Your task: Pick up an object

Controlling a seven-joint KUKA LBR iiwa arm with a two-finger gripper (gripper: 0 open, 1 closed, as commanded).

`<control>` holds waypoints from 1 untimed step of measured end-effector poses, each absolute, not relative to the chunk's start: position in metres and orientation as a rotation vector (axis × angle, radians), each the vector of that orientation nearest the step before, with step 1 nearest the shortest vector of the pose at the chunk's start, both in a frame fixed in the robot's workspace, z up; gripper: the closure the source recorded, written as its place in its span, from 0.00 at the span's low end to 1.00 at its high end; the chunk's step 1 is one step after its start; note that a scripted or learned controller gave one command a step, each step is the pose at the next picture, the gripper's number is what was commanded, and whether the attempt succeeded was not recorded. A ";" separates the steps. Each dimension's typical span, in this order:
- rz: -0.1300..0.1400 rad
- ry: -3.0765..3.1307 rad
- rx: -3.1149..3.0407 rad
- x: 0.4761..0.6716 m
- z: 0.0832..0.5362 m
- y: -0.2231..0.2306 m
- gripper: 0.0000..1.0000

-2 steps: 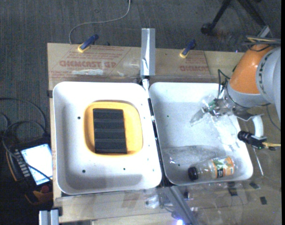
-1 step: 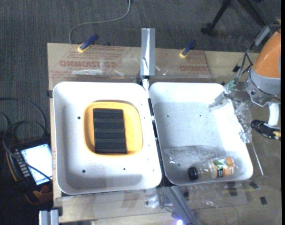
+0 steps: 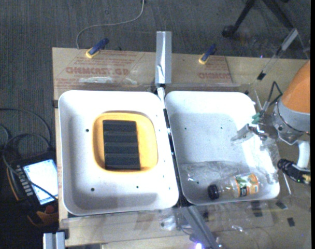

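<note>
A clear plastic bottle (image 3: pixel 234 186) with a black cap and orange-green label lies on its side in the right bin (image 3: pixel 209 113).

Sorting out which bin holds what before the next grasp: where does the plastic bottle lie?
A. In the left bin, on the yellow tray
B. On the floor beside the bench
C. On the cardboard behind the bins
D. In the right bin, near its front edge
D: the bottle lies on its side along the front edge of the right bin.
</note>
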State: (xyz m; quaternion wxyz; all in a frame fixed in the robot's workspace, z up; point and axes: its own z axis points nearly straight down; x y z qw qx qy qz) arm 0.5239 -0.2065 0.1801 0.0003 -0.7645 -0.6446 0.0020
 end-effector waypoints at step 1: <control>0.004 -2.100 -2.335 0.483 0.173 -0.207 0.00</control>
